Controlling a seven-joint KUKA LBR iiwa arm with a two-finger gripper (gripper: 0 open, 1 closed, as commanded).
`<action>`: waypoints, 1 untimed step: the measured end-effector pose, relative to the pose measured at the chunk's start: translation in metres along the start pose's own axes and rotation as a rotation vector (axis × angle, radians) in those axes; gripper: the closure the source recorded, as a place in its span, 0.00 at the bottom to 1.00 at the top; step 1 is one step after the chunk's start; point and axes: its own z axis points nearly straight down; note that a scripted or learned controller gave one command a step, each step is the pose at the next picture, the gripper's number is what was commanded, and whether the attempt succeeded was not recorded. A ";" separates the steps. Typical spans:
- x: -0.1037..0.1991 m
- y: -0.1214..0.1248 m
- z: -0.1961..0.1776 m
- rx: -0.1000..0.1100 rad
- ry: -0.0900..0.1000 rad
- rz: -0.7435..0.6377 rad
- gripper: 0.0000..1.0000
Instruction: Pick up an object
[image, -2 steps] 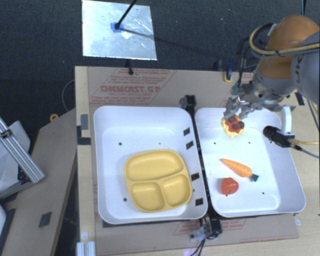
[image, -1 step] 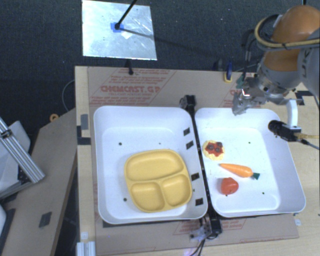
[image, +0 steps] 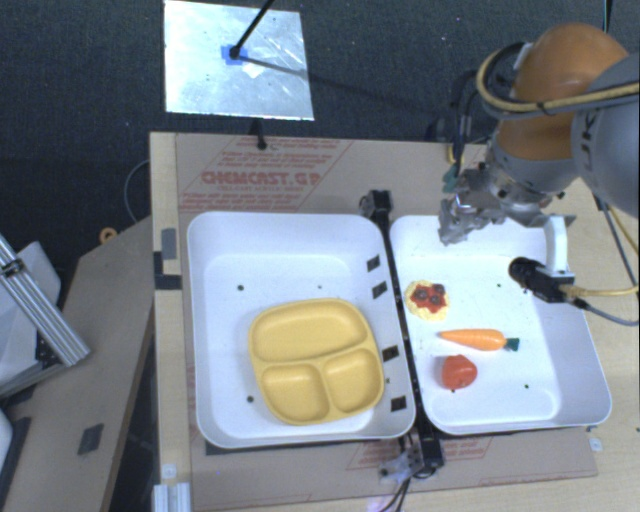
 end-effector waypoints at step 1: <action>0.032 -0.027 0.009 0.002 0.000 0.001 1.00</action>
